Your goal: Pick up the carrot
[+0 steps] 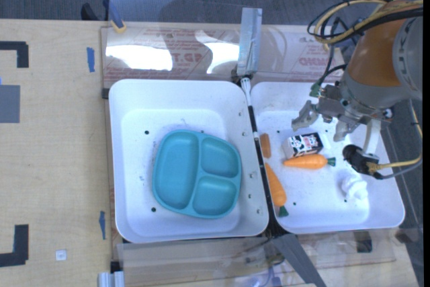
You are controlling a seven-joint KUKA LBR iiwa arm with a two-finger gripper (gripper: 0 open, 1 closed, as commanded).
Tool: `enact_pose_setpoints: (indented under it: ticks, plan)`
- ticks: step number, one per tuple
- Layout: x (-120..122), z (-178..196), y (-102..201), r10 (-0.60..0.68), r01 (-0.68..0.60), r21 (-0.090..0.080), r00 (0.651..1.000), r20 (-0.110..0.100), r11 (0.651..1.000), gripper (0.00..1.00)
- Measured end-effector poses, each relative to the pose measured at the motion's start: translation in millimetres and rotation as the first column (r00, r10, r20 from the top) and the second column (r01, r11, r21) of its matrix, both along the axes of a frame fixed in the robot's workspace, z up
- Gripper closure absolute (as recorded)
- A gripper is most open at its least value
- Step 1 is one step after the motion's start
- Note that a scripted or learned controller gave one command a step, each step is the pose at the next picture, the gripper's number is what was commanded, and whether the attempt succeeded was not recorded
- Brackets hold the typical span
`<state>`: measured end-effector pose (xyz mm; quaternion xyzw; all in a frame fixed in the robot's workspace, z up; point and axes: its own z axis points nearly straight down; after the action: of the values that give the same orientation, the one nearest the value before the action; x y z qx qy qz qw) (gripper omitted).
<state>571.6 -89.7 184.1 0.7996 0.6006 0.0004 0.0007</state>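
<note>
Two white bins (pixel 127 165) hold two carrots (pixel 306 162), one blue plate (pixel 197 173).

— Arm (pixel 396 57), colours? 
— Grey shell, broad orange band above the wrist.

— Cabling? 
— Black and yellow cables (pixel 349 13) loop over the top on the far side; another black-and-yellow lead trails off to the right, lower down.

— Gripper (pixel 327 123)? 
— Pale grey metal, two fingers, small dark fittings where it mounts. Screws too small to make out.
</note>
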Motion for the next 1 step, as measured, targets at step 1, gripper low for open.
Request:
enact_pose_setpoints:
  ticks: [1]
  plan:
    - [-24.5, -89.2, -16.7, 0.203, -0.203, 0.001, 0.979, 0.000, 0.979, 0.00]
